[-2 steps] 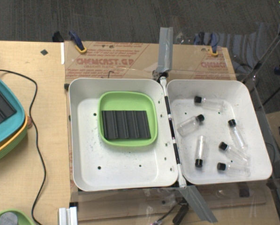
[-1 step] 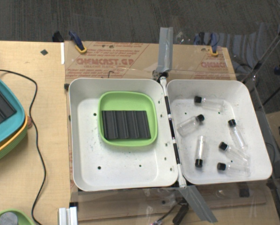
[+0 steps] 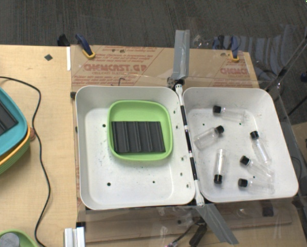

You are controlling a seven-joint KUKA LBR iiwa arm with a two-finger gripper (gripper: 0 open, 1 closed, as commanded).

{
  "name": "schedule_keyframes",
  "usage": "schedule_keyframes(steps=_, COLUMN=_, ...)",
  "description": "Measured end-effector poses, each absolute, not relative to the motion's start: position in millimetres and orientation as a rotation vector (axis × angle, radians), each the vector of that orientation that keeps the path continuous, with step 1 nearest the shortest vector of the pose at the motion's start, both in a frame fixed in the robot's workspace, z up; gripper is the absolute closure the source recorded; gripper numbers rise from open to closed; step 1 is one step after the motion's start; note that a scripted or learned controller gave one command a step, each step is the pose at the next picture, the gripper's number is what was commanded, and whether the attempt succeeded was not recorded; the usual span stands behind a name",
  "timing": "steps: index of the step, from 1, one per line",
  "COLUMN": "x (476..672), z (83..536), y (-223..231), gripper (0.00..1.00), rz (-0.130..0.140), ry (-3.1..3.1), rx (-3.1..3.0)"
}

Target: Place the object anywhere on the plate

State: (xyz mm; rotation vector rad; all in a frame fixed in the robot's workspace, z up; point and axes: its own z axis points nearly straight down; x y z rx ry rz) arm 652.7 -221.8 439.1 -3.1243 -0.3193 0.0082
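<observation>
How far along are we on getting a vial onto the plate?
Nothing looks done: the green plate in the left bin carries only its dark ribbed insert. Nothing is in hand; all six clear vials, such as the one at, lie loose in the right bin. Left to do: pick one vial, carry it across the divider and set it on the plate.

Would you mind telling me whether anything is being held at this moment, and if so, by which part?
Nothing is seen held. The clear vials with black caps lie loose in the right bin, and the green plate sits in the left bin.
</observation>
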Motion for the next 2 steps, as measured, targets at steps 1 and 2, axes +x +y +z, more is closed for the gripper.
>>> schedule_keyframes(steps=1, x=641.5, z=304.3, y=-222.0, gripper=0.00, rz=0.008, ry=-0.348, rx=-3.120)
schedule_keyframes(steps=2, x=611.7, z=360.6, y=-222.6, gripper=0.00, rz=0.006, ry=-0.312, rx=-3.125)
